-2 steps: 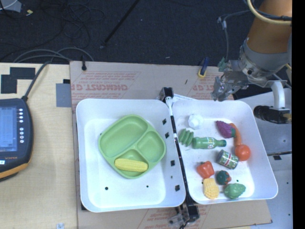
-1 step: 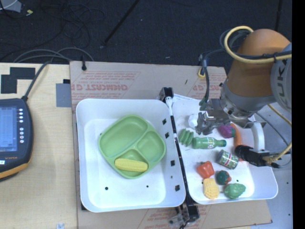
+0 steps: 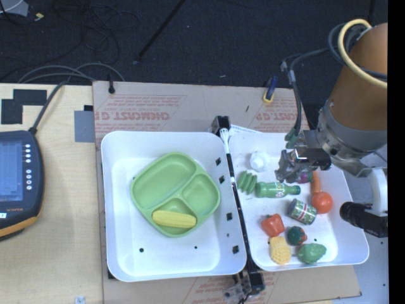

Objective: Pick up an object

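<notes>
My gripper (image 3: 286, 172) hangs low over the upper middle of the right bin (image 3: 354, 249), its dark fingers just above the cap end of a green bottle (image 3: 276, 189) lying on its side. A green pickle (image 3: 247, 182) lies left of the bottle and a white object (image 3: 258, 161) sits behind it. Near the gripper's right are an orange carrot (image 3: 315, 181) and a red tomato (image 3: 322, 202). A small can (image 3: 302, 211), a red pepper (image 3: 273, 225), a corn cob (image 3: 279, 251), a dark green ball (image 3: 295, 235) and a green leafy piece (image 3: 311, 253) fill the front.
The left bin (image 3: 120, 233) holds a green divided plate (image 3: 174, 192) with a yellow corn cob (image 3: 174, 218) in its front compartment. A black divider (image 3: 231, 195) runs between the bins. A tablet-like pendant (image 3: 16, 176) lies on the bench at far left.
</notes>
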